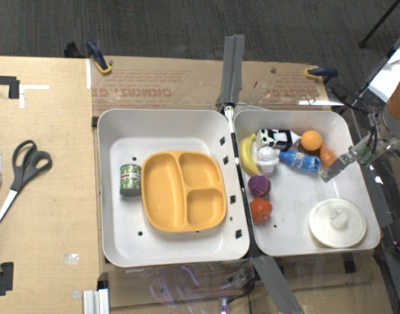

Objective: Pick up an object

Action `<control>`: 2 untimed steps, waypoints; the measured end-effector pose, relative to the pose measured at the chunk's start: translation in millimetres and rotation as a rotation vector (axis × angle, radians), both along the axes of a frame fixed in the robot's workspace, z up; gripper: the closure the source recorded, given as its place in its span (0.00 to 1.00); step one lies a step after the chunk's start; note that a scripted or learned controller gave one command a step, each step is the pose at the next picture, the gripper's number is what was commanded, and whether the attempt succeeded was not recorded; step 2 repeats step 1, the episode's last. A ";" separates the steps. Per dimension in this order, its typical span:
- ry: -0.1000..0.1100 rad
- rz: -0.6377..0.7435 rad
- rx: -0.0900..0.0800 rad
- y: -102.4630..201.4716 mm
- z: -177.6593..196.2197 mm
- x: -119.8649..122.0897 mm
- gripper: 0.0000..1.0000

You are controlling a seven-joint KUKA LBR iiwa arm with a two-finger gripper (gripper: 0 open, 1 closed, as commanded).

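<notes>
nothing is lifted yet, so the whole pick is left to do. nearest the camera in the right bin [357,237] lies a white lid [337,222], then a red ball [260,209] and a purple one [258,186], and farther back a blue bottle [299,161], banana [245,156] and orange [311,140]. the hand [335,168] reaches in low from the right, tilted toward the bottle, holding nothing i can see; whether it is apart or together i cannot tell.

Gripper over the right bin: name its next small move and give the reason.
Probably lower and edge left toward the blue bottle. The gripper sits at the right bin's right side with nothing visible between its fingers, and the bottle and the orange ball lie just to its left.
</notes>
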State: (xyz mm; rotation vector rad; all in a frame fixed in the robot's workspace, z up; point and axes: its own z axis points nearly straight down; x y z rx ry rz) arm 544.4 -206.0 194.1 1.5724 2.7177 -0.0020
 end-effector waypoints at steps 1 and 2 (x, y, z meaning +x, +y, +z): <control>-0.001 -0.026 -0.001 -15.3 -69.0 46.6 0.00; -0.001 -0.026 -0.001 -15.3 -69.0 46.6 0.00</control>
